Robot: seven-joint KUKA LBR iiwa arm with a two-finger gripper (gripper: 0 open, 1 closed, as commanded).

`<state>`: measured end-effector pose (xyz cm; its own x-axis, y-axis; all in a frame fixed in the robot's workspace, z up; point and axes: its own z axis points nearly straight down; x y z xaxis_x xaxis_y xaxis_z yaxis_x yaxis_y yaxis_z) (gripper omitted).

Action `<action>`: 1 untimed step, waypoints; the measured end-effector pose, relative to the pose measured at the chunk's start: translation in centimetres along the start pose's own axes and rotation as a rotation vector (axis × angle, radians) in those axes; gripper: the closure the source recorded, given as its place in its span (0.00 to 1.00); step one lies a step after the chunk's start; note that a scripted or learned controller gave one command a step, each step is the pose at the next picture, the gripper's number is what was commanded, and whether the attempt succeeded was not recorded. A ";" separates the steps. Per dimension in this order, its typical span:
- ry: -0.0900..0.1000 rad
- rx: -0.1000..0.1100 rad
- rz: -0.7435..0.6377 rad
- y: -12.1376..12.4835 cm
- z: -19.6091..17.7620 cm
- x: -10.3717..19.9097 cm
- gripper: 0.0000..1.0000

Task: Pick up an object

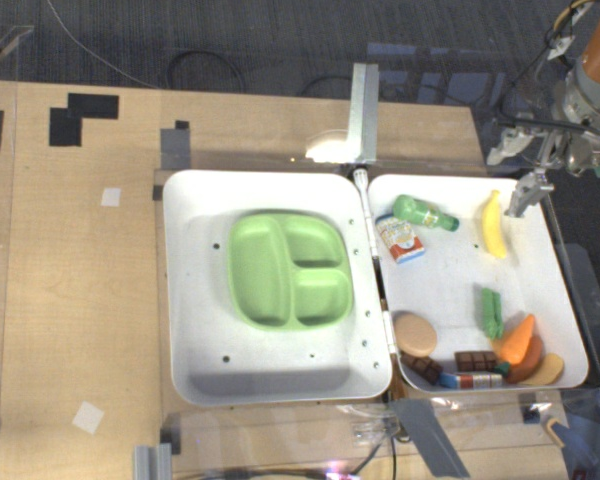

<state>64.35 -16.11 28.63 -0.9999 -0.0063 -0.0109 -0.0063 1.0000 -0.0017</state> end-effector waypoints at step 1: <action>0.018 -0.004 0.088 -4.4 19.2 1.7 0.00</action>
<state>62.91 -20.51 9.42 -0.9966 0.0819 0.0069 0.0820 0.9966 0.0028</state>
